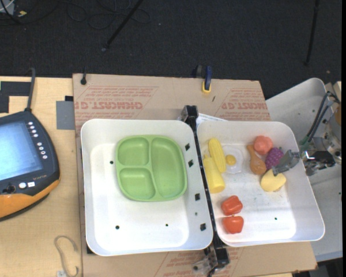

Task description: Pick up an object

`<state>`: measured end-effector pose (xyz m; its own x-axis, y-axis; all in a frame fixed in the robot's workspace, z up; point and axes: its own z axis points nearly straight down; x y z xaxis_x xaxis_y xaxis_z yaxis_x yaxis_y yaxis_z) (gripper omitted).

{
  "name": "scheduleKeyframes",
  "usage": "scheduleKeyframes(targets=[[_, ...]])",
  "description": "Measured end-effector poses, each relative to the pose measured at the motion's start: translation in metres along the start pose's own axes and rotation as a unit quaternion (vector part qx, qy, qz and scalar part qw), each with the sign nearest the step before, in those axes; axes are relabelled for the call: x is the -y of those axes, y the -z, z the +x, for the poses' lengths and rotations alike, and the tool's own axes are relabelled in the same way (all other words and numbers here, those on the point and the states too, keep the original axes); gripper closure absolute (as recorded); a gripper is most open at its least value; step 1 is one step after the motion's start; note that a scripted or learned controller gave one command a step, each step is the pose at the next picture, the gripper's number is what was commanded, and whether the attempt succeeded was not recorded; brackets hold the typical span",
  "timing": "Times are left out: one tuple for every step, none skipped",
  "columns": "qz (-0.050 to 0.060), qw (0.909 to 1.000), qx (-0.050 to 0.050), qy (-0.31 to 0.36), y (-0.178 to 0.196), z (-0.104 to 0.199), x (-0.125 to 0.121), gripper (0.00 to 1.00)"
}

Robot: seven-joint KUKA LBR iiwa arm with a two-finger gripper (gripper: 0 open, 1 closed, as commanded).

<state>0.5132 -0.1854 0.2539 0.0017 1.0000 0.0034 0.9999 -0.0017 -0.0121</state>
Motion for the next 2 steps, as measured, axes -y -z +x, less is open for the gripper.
scheduleKeyframes(targets=[[-0.004, 1.0000, 0.001, 0.001, 0.005, 0.000, -0.002, 0.00], [-0.002, 1.0000, 0.000, 0.002, -0.039, 0.001, -0.003, 0.00]])
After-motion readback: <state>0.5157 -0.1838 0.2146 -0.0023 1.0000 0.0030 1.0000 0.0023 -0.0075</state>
